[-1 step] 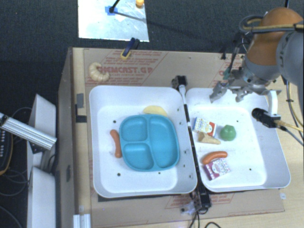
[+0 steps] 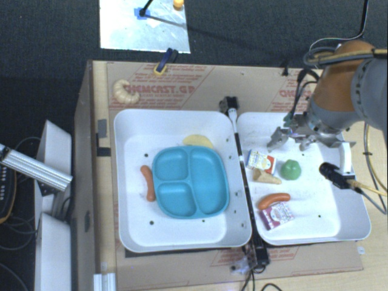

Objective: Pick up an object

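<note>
My gripper hangs over the back of the right bin, its two fingers spread apart and nothing between them. Just in front of it lie a green ball, a small white carton with red and green print and a pale yellow wedge. Nearer the front are an orange sausage and a red-and-white packet. The left bin holds a blue divided plate, a second orange sausage left of the plate and a yellow piece behind it.
A black part on a cable reaches over the right bin's right side. On the cardboard behind the bins lie a beige curled object and a yellow-and-blue clip. A shiny sheet lies further back.
</note>
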You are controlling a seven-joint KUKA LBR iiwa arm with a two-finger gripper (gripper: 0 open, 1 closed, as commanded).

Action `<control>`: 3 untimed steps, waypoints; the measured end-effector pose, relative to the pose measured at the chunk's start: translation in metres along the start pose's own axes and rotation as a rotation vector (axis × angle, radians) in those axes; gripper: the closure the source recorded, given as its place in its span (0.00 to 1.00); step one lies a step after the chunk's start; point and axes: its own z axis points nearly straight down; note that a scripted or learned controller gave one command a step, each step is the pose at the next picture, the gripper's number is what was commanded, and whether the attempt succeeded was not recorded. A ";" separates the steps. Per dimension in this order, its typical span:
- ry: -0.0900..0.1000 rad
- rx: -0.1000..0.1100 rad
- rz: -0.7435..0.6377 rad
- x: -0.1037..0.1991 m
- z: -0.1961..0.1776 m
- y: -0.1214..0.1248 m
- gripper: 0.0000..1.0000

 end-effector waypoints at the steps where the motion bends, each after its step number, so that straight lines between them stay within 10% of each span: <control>1: 0.001 -0.009 0.000 0.008 0.059 -0.003 0.00; 3: -0.001 -0.020 0.000 -0.021 0.058 -0.054 0.00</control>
